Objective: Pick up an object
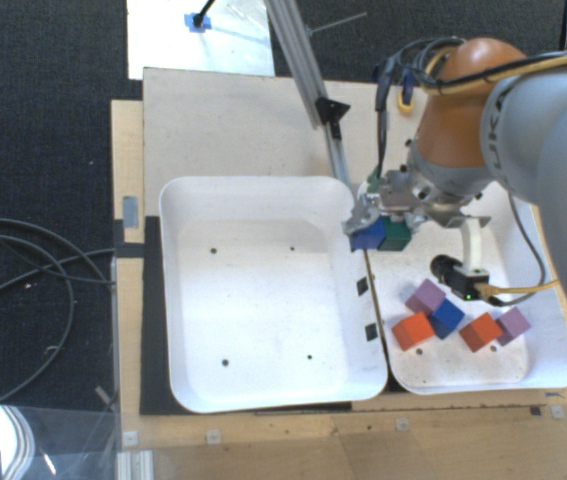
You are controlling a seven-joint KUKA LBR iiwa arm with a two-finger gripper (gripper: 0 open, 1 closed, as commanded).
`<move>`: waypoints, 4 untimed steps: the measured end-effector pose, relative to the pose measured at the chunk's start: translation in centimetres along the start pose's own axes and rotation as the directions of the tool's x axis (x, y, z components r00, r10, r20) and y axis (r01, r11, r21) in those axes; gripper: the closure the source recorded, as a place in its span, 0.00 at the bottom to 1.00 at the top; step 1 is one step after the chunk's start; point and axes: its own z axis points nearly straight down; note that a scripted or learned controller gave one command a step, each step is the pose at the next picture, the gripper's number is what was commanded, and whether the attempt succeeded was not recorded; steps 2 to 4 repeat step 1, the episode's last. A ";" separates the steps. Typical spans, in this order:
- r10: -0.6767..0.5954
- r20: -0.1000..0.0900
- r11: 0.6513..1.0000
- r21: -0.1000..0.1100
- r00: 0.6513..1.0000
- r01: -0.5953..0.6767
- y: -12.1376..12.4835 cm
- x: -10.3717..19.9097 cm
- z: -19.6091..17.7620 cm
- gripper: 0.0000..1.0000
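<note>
At the far left, off the counter point(223, 118), black cables point(23, 268) lie looped on the dark floor. Next comes the left bin point(178, 208), its white floor marked by a few small dark specks. Two small black tags point(367, 308) sit along the seam where it meets the right bin point(563, 368).

Over the upper end of that seam hangs the gripper point(381, 223), carried by the grey arm point(543, 138) with its orange band point(458, 108), which enters from the right. Directly beneath it are a blue block point(367, 235) and a green block point(396, 236), touching one another, with the blue one to the left (it sits over the seam). The wrist body covers the jaws, so it cannot be told whether they are released, clenched or grasping either block.

Lower in the right bin lies a loose cluster. Left to right, it comprises:
- an orange block point(413, 330);
- a purple block point(426, 296), just above the orange one;
- a second blue block point(448, 317), touching both;
- a red-orange block point(480, 332);
- a far purple block point(514, 322), against the red-orange one.

The cluster is well apart from the gripper.
</note>
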 end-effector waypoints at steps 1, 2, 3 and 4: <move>0.000 0.000 1.000 0.004 1.000 0.000 0.2 8.0 0.2 1.00; 0.000 0.000 1.000 0.004 1.000 0.000 0.2 8.0 0.2 1.00; 0.000 0.000 1.000 0.004 1.000 0.000 0.2 8.0 0.2 1.00; 0.000 0.000 1.000 0.004 1.000 0.000 0.2 8.0 0.2 1.00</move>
